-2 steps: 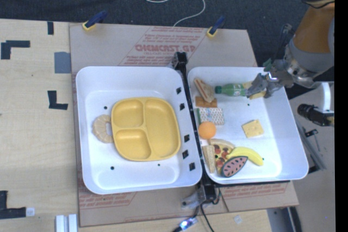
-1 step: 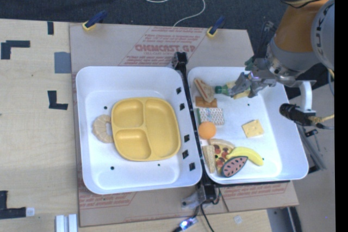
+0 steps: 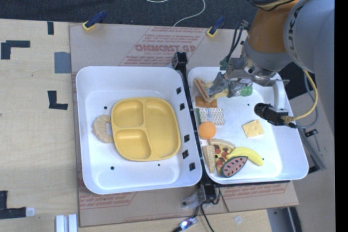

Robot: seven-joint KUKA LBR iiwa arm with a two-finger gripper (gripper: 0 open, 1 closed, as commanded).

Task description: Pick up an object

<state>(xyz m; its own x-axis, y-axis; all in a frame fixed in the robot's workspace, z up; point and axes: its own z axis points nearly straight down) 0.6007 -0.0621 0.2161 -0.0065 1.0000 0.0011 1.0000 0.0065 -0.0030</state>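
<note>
Gripper (image 3: 224,84) low over the right bin (image 3: 272,163), at its upper left corner, right above the sandwich (image 3: 202,91) lying against the bin's left wall. Whether it is gripping anything: cannot tell from this angle.

Other candidates in the same bin: cracker (image 3: 211,116) just below the sandwich, orange (image 3: 206,130), cheese (image 3: 252,129), banana (image 3: 247,155), watermelon slice (image 3: 234,165), pizza slice (image 3: 219,148).

Left bin (image 3: 92,171) holds a yellow tray (image 3: 145,129) and a cookie (image 3: 101,129) at its left edge.

Judgement: nothing visibly lifted; every item looks seated on the bin floor. Approach seems done; grasp and lift remain.
</note>
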